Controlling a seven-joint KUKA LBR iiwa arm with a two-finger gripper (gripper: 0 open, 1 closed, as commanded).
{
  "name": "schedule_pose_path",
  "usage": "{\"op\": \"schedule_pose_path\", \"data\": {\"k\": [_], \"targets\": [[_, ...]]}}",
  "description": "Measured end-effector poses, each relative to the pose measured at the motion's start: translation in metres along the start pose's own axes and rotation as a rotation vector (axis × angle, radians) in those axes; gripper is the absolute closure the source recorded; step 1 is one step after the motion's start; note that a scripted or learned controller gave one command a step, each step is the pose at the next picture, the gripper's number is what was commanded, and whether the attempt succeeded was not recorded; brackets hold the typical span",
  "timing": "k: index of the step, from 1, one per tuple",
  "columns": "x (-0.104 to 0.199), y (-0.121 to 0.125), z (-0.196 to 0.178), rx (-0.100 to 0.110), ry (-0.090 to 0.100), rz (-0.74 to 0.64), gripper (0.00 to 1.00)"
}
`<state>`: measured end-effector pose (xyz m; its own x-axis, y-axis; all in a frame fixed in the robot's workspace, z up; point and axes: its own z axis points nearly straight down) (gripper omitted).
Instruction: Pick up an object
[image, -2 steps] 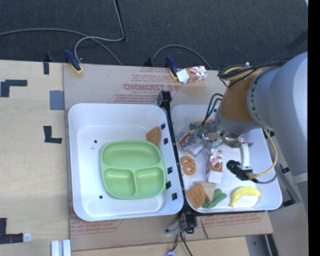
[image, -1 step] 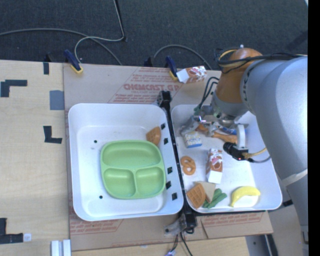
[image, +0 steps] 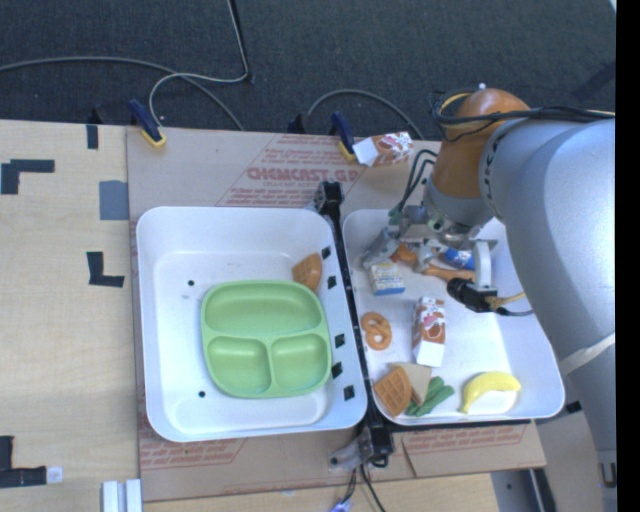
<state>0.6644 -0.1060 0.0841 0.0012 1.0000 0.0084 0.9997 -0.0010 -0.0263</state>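
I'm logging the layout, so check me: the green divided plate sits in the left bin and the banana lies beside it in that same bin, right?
Not quite. The camera view shows the green divided plate in the left bin, but the banana lies in the right bin, near its front corner.

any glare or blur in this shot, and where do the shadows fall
Camera view: lighting is even and soft, with no harsh glare on the white bins; the green tray is sharp; the arm's grey body, close to the lens, looks slightly soft; it shades the right bin's upper part, where small items under the gripper are hard to read.
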Motion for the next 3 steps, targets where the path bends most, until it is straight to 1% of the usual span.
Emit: {"op": "schedule_pose_path", "data": {"k": [3], "targets": [[0.0063,-0.0008,0.0007,-0.003,-0.01,0.005,0.0]]}}
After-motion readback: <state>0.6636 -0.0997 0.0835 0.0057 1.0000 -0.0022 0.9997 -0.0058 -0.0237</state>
